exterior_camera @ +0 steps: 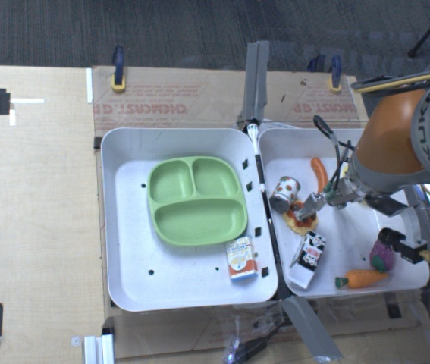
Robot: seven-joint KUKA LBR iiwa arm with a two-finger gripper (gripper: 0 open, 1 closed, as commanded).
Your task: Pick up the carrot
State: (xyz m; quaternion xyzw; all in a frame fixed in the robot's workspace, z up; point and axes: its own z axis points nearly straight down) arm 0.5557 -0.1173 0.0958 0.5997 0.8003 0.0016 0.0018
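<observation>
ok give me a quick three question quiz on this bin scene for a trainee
1. True or false: the green plate lies in the left bin.
2. Which lies nearest the carrot? A) purple toy B) small carton C) green plate
3. Fill in: the gripper is over the ____ bin.

Key: 1 true; 2 A; 3 right, near a small yellow and red toy, well apart from the carrot.

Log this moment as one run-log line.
gripper: right bin, over pizza slice toy | carrot: lying at bin's near edge, apart from gripper | pick: not done
</observation>
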